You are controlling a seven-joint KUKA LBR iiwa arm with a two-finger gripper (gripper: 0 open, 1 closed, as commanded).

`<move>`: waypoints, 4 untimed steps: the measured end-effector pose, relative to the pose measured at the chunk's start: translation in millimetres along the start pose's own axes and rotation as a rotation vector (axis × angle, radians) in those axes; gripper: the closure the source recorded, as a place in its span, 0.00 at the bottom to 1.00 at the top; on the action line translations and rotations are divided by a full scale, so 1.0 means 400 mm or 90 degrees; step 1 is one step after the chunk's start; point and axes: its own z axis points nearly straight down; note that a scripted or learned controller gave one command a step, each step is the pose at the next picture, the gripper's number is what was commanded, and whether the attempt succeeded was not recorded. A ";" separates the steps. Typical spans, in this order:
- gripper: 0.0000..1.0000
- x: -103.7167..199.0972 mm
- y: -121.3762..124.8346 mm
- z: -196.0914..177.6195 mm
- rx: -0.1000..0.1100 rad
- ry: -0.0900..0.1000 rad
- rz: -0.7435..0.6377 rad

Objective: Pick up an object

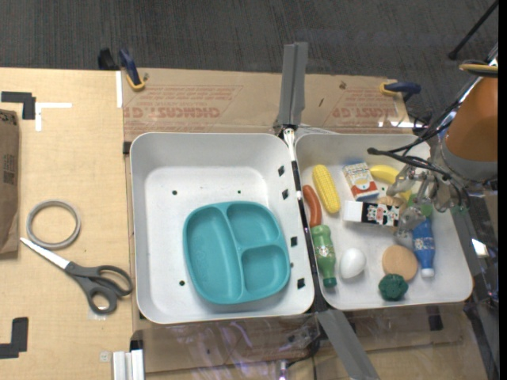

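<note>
We are seeing the end effector hovering in the right white plastic bin — seemingly over a black-and-white carton — grip state unreadable.

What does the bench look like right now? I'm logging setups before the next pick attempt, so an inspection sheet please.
Surface: two shallow white bins side by side.
Job's things: right bin holds yellow toy corn, green bottle, white egg, blue bottle.
Clutter: teal divided tray in left bin; grey-handled scissors, tape roll on bench.
Grippers: gripper low over right bin.
Cables: black cables near wrist.
Surroundings: dark floor.
</note>
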 end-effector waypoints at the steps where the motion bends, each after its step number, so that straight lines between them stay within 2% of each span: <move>1: 1.00 -0.006 0.003 -0.027 0.000 -0.004 -0.002; 2: 1.00 0.031 0.079 -0.247 0.000 0.000 0.065; 3: 0.00 0.031 0.079 -0.247 0.000 0.000 0.065; 4: 0.00 -0.017 0.100 0.001 0.000 0.000 0.137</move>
